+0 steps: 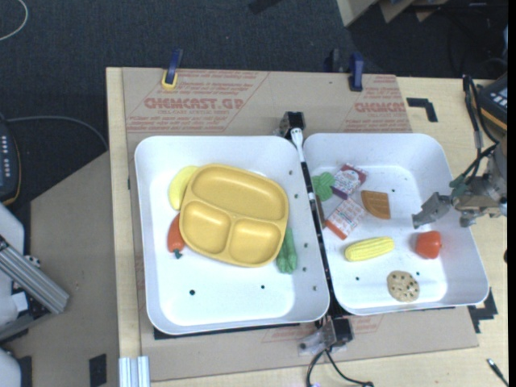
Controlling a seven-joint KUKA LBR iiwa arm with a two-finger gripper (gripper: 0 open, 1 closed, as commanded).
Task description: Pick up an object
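My gripper (446,214) hangs over the right side of the right bin (387,147), reaching in from the right edge. Its fingers (426,212) are spread open with nothing between them. A red tomato (428,244) lies on the bin floor just below and in front of the gripper, apart from it. Further left in the same bin lie a yellow corn cob (369,249), a cookie (403,285), a brown bread slice (376,204), a red and white packet (345,216), a purple packet (348,180) and a green piece (323,185).
The left bin (161,160) holds a yellow divided plate (234,214), with a banana (181,185), a red pepper (175,236) and a green vegetable (287,252) around it. A black divider clamp (293,122) sits between the bins.
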